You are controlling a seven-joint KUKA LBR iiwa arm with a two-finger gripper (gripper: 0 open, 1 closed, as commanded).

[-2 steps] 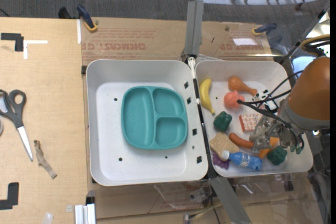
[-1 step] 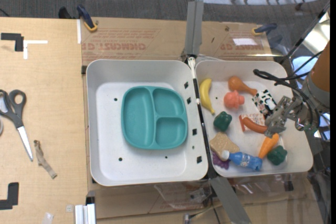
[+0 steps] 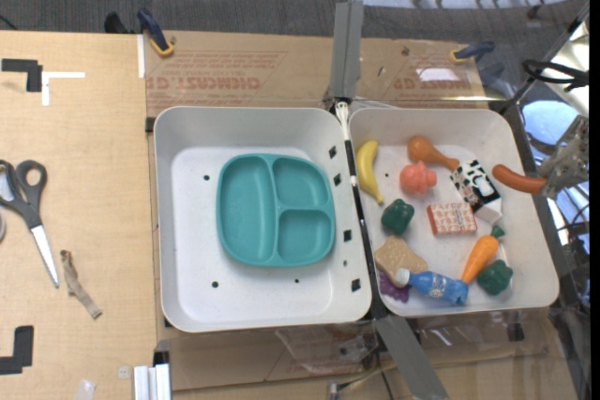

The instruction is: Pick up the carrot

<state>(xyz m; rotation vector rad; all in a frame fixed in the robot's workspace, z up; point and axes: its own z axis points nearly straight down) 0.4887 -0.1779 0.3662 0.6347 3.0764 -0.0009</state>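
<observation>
Two bins: side by side on the desk (image 3: 75, 201), the left bin (image 3: 178, 229) in the middle of the frame, the right bin (image 3: 525, 201) toward the right.
Left bin: holds a teal divided plate (image 3: 277, 211), lying flat near its middle.
Right bin: a loose heap of toy food, which looks tipped in rather than arranged, since nothing lines up.
Carrot (image 3: 482, 256): lower right of the right bin, lying flat on the floor of the bin.
Carrot's long axis: slanted, running from lower left to upper right of the frame; the thin orange tip points lower left toward the blue bottle (image 3: 441, 288), the green leafy end points upper right.
Neighbours: a green broccoli piece (image 3: 495, 277) touches it just below, and a red patterned box (image 3: 452, 219) sits near on the upper left, so I judge the clearest approach is across its middle.
Other food: a banana (image 3: 367, 170) lies along the bin's left wall, and a sausage (image 3: 517, 178) rests against the right rim.
Tool (image 3: 568, 166): at the right edge of the frame, by the bin's right rim; too blurred to tell how far open it is or whether it has anything.
Task so far: the carrot is not yet lifted.
</observation>
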